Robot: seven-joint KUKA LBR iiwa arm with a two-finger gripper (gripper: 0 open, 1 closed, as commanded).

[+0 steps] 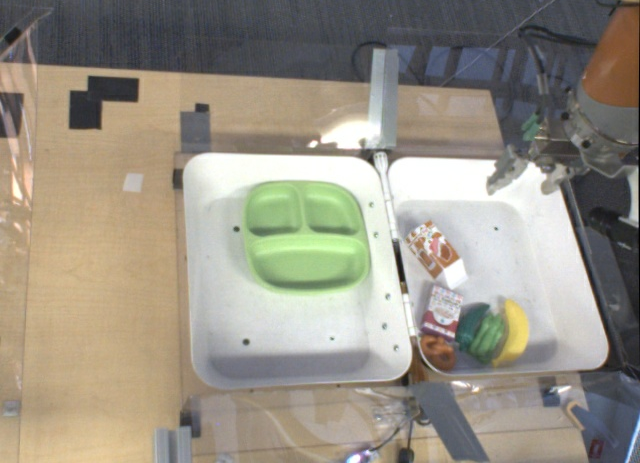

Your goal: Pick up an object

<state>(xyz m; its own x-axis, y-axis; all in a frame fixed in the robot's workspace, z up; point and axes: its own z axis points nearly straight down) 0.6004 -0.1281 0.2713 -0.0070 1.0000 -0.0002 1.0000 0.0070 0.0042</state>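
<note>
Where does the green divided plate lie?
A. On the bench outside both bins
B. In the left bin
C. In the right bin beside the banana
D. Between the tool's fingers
B: the green divided plate rests flat inside the left bin, while the banana lies in the right bin.

The end effector [524,175] hangs with fingers spread, holding nothing.

The two white bins [215,251] are looking like smooth matt plastic. The green divided plate [304,234] is showing a soft satin plastic surface. The bench [100,251] is appearing as pale wood grain, and the yellow banana [514,332] is looking glossy.
</note>
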